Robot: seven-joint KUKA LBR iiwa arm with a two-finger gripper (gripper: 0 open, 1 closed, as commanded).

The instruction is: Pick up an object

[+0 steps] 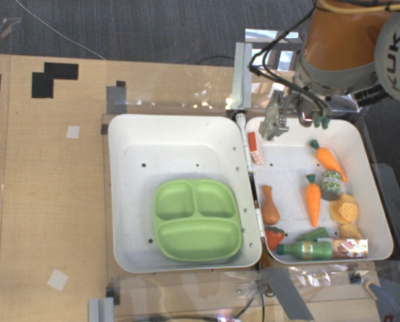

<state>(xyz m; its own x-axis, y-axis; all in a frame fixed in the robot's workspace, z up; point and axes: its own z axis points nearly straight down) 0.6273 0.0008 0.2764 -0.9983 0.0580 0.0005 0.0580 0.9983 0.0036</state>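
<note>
Bottle (323,249) at the near edge of the right bin (365,147), lying on its side, green glass with a pale label toward the right end. A green-topped red item (274,236) sits at its left end, half tucked under the divider (251,180) between the bins; hard to name. Behind the bottle, two yellowish lumps (345,211), the nearer one partly cut by the bottle. Left of them, a carrot (312,203) standing lengthwise, green stalk pointing away. A small round tin (331,183) just beside it, its label too small to read. A brown drumstick-shaped piece (270,205) lies near the divider, apart from the rest. Farther back, a second carrot (329,158), tilted, touching the tin. A small red and white stick (254,147) lies against the divider.

Left bin (127,146) holds a green tray (197,219) with three compartments, set toward the near side.

Gripper (275,123) hangs over the far left corner of the right bin, above bare floor, well apart from the carrots. Nothing is visible between its fingers; whether they are spread or closed I cannot tell, the metal parts blur together. Arm (344,25) above it, orange band large, cut off by the top and right edges; cables loop off it.

Bench (45,200) is pale wood, with black squares (52,78) at far left. Clear plastic glints behind the bins. Beyond, dark grey carpet (139,15).
</note>
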